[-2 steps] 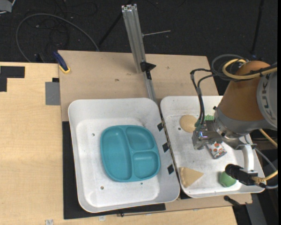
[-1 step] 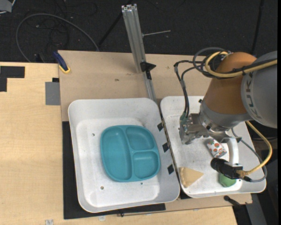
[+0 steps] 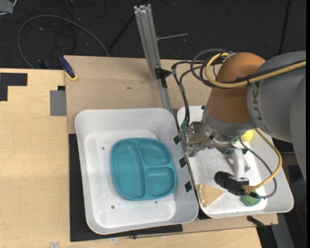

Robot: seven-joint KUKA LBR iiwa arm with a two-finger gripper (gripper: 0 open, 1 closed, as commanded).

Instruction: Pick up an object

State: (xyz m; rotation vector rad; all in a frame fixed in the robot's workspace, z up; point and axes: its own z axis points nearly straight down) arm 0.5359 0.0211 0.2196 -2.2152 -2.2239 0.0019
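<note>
Camera view: the gripper (image 3: pixel 196 144) is being held low over the arm-side bin (image 3: pixel 279 195), at that bin's edge next to the neighbouring bin (image 3: pixel 93 133). Its state, released or clenched, is being hidden by the wrist and cannot be told. A tan wedge (image 3: pixel 211 194) and a green item (image 3: pixel 252 200) are being seen along the arm-side bin's near side.

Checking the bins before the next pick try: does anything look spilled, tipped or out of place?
Nothing stands out. The teal divided plate lies flat and right side up in the left bin; the tan wedge and a small green object lie inside the right bin, near its front wall.
</note>
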